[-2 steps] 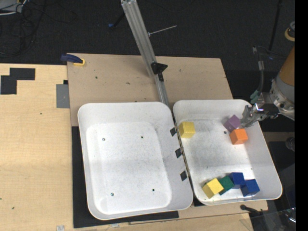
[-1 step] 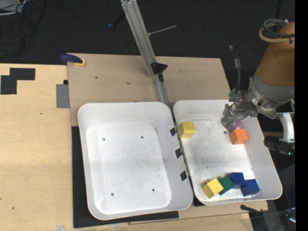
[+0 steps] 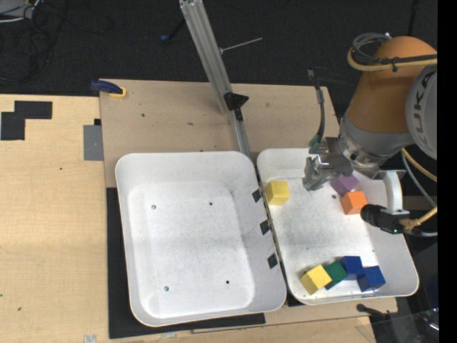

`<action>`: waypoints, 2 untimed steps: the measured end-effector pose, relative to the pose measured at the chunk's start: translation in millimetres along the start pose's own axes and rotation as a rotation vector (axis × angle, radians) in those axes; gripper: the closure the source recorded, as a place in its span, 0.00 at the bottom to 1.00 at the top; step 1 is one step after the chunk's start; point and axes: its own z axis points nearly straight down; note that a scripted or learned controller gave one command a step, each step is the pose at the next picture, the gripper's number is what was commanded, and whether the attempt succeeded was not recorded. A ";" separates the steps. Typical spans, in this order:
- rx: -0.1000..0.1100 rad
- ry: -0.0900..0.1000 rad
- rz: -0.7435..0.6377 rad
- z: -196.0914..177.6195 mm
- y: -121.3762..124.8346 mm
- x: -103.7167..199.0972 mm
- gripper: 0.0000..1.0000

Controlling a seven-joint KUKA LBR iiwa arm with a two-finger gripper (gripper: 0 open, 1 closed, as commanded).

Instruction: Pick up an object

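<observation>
Two cubes lie nearest the gripper (image 3: 315,176): purple (image 3: 348,184) just right, yellow (image 3: 278,191) farther left. Whether it is open or holding anything cannot be told.

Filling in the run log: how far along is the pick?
Done: the arm has reached over the right bin. In hand: the tool hangs above the floor between the yellow cube and the purple block, nothing visibly between its fingers. Left: grasp and lift an object.

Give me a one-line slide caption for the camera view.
KUKA arm's gripper poised over the right bin, between a yellow cube and purple and orange blocks.
</observation>
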 end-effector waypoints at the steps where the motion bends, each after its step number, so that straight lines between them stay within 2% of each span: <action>1: 0.000 0.000 0.000 3.3 0.7 42.4 1.00; 2: 0.002 0.000 -0.001 15.7 -1.4 103.8 1.00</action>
